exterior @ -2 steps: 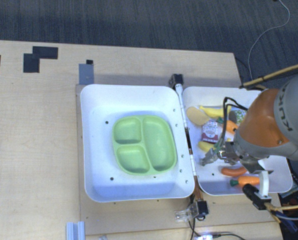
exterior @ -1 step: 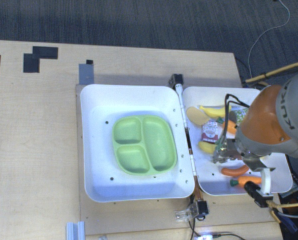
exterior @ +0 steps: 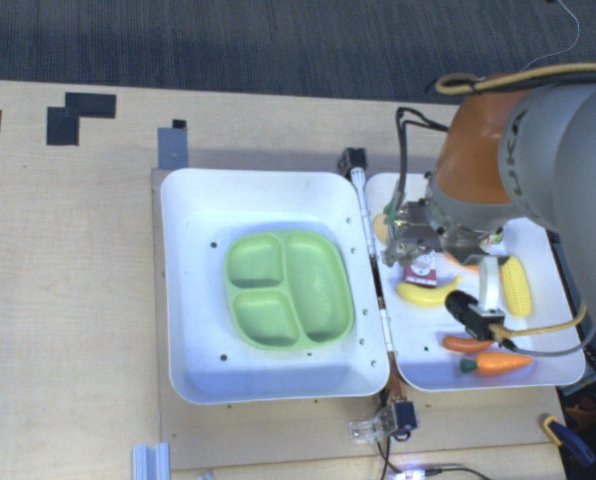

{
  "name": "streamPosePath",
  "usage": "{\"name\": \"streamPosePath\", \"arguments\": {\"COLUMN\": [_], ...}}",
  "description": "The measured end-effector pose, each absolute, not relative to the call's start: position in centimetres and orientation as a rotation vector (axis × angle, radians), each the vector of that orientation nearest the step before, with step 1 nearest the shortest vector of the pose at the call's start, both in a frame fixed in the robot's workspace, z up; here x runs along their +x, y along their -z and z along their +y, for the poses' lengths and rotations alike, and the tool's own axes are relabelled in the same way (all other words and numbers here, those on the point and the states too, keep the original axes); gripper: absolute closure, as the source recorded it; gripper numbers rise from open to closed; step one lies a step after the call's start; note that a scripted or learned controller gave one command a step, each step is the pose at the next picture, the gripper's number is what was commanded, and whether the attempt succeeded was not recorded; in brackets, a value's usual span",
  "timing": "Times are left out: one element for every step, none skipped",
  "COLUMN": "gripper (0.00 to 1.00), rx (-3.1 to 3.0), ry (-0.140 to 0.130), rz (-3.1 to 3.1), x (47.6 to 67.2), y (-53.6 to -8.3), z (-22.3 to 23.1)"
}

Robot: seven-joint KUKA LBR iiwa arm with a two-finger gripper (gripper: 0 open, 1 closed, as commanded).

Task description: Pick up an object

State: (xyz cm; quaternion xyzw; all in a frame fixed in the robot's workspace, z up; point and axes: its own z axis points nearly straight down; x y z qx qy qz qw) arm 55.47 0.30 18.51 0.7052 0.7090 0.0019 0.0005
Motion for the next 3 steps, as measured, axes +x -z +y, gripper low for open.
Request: {"name": "streamPosePath", "arguments": {"gripper": [1.0,0.0,0.0], "rx": [2.213,2.214,2.218], "ry": [-0.007,-0.003,0.003], "rz": [2.22,2.225,2.226], "x": [59.2,59.2,61.9], "y": [-30.2,-30.0,-17.6], "z": [-5.4,-5.3,-9.0]}}
